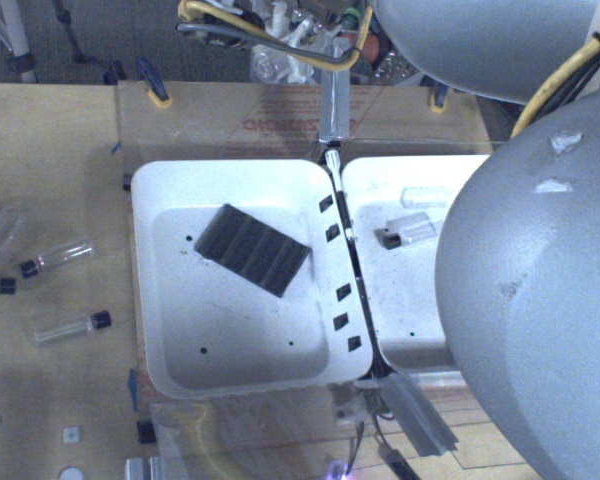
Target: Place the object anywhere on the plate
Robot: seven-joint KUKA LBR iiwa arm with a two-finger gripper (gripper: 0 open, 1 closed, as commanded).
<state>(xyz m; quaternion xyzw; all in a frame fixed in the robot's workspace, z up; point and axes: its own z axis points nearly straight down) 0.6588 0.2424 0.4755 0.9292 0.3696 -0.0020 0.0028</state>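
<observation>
A dark ribbed rectangular plate (253, 249) lies tilted in the left white bin (180, 368), toward its upper middle. In the right white bin (400, 343) a small clear vial with a black cap (405, 233) lies near the dividing edge. A second clear vial (423, 197) lies just above it. The grey arm (530, 288) fills the right side of the view and covers most of the right bin. The gripper is hidden behind the arm's body.
Several clear vials with black caps (70, 325) lie on the wooden bench left of the bins. Black clips (342, 293) run along the seam between the bins. Cables and clutter (280, 18) sit beyond the bins' far edge.
</observation>
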